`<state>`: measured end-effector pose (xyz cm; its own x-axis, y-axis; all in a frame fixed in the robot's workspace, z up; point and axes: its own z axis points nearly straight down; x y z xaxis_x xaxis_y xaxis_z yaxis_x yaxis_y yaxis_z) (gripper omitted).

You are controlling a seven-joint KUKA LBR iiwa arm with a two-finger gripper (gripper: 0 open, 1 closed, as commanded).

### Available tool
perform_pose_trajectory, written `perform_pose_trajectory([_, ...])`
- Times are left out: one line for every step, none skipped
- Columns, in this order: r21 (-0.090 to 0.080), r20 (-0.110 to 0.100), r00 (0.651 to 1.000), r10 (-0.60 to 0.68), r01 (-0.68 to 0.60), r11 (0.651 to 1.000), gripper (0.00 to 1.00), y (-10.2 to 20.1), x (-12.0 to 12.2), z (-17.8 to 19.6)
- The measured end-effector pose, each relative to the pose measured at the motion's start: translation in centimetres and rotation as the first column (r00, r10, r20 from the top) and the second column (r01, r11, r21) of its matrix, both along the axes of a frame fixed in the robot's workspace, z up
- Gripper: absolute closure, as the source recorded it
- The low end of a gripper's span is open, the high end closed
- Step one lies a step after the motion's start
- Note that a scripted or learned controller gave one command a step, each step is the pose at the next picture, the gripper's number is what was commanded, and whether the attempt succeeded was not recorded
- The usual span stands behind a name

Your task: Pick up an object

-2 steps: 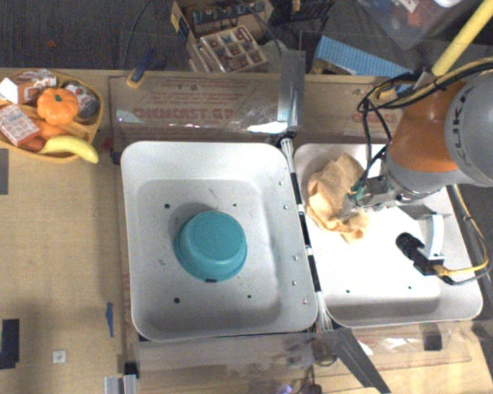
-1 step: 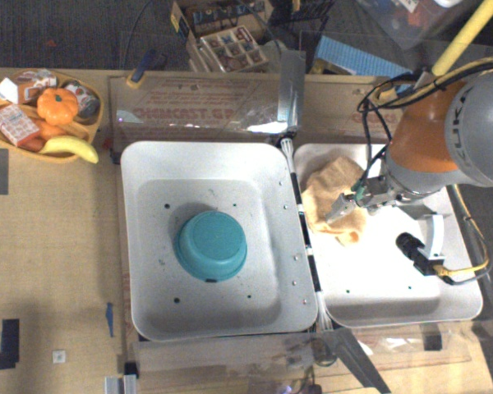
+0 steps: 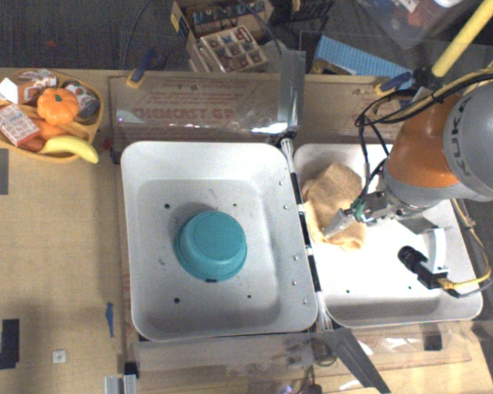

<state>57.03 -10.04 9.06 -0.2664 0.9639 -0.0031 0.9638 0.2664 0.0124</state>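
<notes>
A crumpled tan cloth [image 3: 329, 189] lies against the left wall of the right bin [image 3: 394, 302]. My gripper [image 3: 343, 222] is down on the cloth's lower right part, with the arm coming in from the right above the bin. An upturned teal bowl [image 3: 212, 245] sits in the middle of the left bin [image 3: 148, 179], well apart from the gripper.
The rim between the two bins [image 3: 300, 220] runs just left of the cloth. A flat cardboard panel [image 3: 197, 107] stands behind the left bin. A basket of toy fruit [image 3: 45, 117] rests on the bench at the far left.
</notes>
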Motion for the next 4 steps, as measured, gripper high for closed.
perform_pose_trajectory([0.001, 0.004, 1.000, -0.006, 0.006, 1.000, 1.00, -0.2, 0.1, 1.1])
perform_pose_trajectory([0.001, 0.005, 1.000, -0.006, 0.006, 1.000, 0.00, -0.2, 0.1, 1.1])
perform_pose_trajectory([-0.002, -0.007, 0.995, 0.104, -0.104, 0.995, 0.00, -1.3, 2.1, 4.3])
perform_pose_trajectory([-0.002, -0.001, 0.988, 0.153, -0.153, 0.988, 0.00, -1.5, -0.7, 0.0])
